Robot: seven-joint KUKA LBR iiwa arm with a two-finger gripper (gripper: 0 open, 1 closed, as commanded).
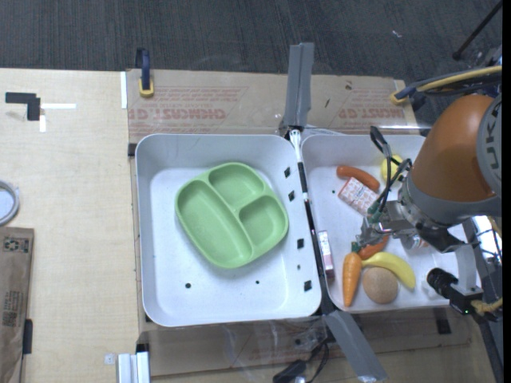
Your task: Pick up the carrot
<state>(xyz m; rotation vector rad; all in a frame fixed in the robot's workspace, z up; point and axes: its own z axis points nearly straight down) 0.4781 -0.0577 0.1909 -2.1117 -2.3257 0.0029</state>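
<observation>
Far left on the wood bench [64, 294]: a roll of tape [6, 203] at the edge, a brown paper bag [14, 294] below it, a black L-shaped bracket [25, 102] up top. A yellow-handled clamp [144, 76] sits on the cardboard strip behind the bins.

Left bin [148, 238]: a green divided plate [231, 212] with three compartments, lying a bit skewed, roughly centre.

A grey divider bar [300, 86] runs between the bins at the back.

Right bin [319, 166]: the carrot [351, 278] lies near the front, left of centre, orange body pointing toward the front rim, green top toward the gripper. Just right of it and touching or nearly so: a brown potato-like lump [382, 286], and a banana [395, 266] curving over that lump. Further back: a red sausage-like piece [357, 176] and a small red-and-white packet [355, 194] just in front of it. A yellow item [390, 168] right of the sausage (partly hidden by the arm, can't identify).

The gripper [372, 234] hangs low, right above the carrot's green top; contact unclear. Jaw state: cannot tell, the fingertips blur into the clutter. Nothing is seen clamped. The arm's orange band [455, 154] bulks in from the right, covering the bin's right part.
</observation>
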